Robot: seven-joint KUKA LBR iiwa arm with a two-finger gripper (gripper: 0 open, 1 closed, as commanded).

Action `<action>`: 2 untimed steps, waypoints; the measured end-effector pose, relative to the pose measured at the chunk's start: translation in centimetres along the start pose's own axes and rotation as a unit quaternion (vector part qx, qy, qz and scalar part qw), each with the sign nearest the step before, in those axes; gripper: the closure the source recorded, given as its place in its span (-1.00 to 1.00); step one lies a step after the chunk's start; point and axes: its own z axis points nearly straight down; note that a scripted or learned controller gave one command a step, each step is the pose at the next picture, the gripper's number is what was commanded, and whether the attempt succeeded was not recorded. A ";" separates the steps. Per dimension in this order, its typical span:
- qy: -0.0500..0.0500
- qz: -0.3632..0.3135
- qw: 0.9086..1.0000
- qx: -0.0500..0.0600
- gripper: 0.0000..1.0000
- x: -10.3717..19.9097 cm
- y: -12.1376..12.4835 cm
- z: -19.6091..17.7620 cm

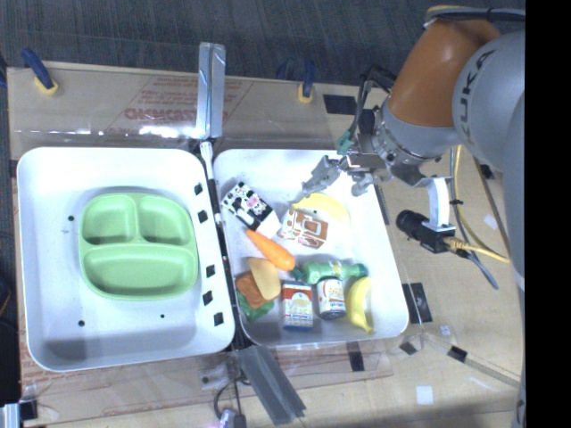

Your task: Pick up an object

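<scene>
Two shallow white bins side by side on bench. Left white bin (36, 239): green three-compartment plastic tray (138, 243) lying flat near centre. Right white bin (390, 266): cluster of toy food items.

Contents of right bin, from far end to near end:
- black-and-white cow-patterned small carton (245, 205), near divider, tilted.
- pale yellow flat round piece (328, 207), partly under white-and-brown printed small packet (304, 227).
- orange plastic carrot (271, 251), lying diagonally, just beside carton and packet.
- green leafy-looking plastic item (328, 269), between carrot and cans.
- brown-and-orange burger-like toy (257, 285), against divider side.
- red-and-white labelled small box (298, 306), upright, near front wall.
- small can with brown label (332, 298), upright, touching box on one side.
- yellow plastic banana (359, 303), just beside can, near front right corner.

Grey arm with orange band entering from right, wrist over far right part of right bin. Two-finger gripper (318, 177) pointing down-left, fingertips above bare bin floor just beyond pale yellow piece. Fingers close together, narrow gap at most; nothing seen between them. No item lifted; all pick candidates resting in right bin.
</scene>
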 end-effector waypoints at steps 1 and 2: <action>-0.001 -0.046 0.999 0.000 -1.00 -4.0 1.0 11.9; -0.001 -0.046 0.999 -0.010 -1.00 -3.5 1.6 15.2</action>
